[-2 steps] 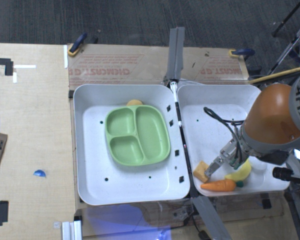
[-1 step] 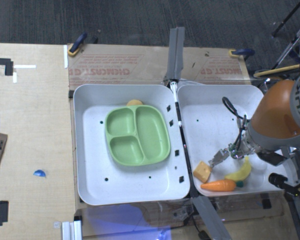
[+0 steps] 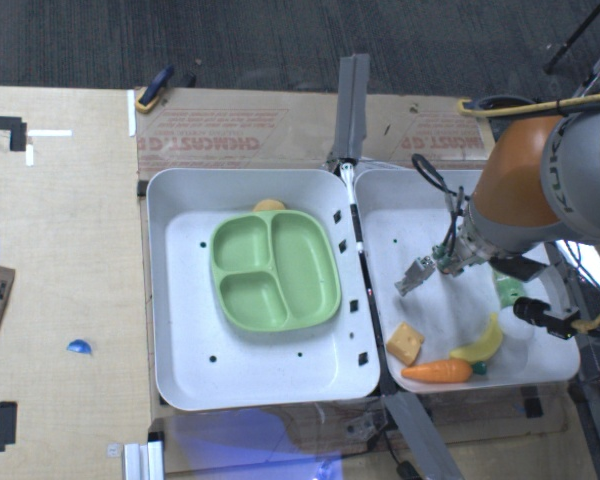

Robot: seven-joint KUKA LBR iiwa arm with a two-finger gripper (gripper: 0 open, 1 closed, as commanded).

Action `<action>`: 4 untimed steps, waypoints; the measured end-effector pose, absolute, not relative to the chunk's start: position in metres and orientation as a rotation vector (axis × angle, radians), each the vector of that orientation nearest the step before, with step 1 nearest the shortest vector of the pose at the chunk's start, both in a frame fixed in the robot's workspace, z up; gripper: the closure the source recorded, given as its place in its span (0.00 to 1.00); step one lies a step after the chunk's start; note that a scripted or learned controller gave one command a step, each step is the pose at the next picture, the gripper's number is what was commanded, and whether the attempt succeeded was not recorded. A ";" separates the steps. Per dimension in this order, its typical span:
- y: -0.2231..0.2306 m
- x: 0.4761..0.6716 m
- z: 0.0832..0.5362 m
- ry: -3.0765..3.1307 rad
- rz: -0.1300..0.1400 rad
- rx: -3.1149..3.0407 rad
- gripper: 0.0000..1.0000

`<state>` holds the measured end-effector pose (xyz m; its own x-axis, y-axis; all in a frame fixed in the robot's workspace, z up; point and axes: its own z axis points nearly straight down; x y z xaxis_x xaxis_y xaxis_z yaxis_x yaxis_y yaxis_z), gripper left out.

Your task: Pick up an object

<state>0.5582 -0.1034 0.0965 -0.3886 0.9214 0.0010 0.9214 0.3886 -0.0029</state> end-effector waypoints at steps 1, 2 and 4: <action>-0.111 0.659 0.090 -2.764 0.002 -1.493 0.00; -0.102 0.648 0.135 -2.902 0.001 -1.205 0.00; -0.143 0.619 0.089 -2.670 0.003 -1.655 0.00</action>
